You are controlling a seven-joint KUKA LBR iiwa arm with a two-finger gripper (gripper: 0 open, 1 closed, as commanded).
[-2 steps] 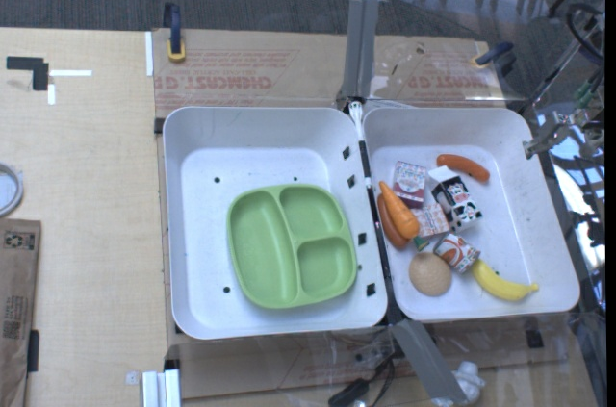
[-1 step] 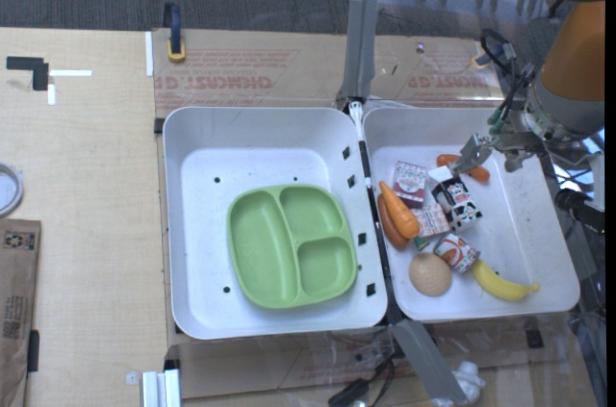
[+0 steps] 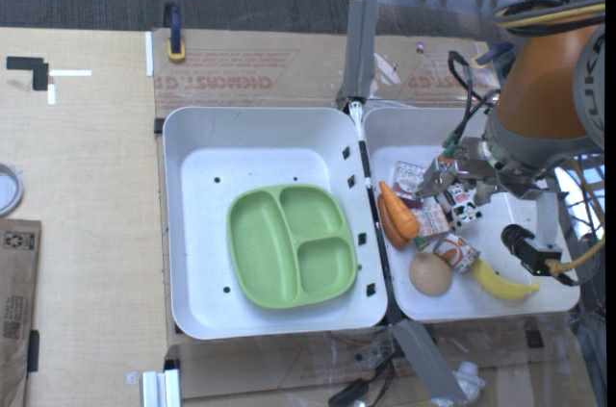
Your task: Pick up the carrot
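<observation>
My claw (image 3: 452, 187) hangs over the right bin (image 3: 539, 299), and I cannot tell how it is set. The carrot (image 3: 396, 213) lies just left of it, by the bin's left wall. I am getting close (not grabbing yet). Next I should slide left and go down. I count one carrot, one banana (image 3: 502, 283), one green plate (image 3: 292, 244).

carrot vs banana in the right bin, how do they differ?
Colour: the carrot is orange, the banana yellow.
Place: the carrot lies along the right bin's left wall, next to the divider; the banana lies near the bin's front right corner.
Shape: the carrot is a straight taper, the banana curved.
Neighbours: the carrot touches the small packets at the middle; the banana lies beside the striped can.
Shared: both lie flat on the bin floor, ungrasped.
</observation>
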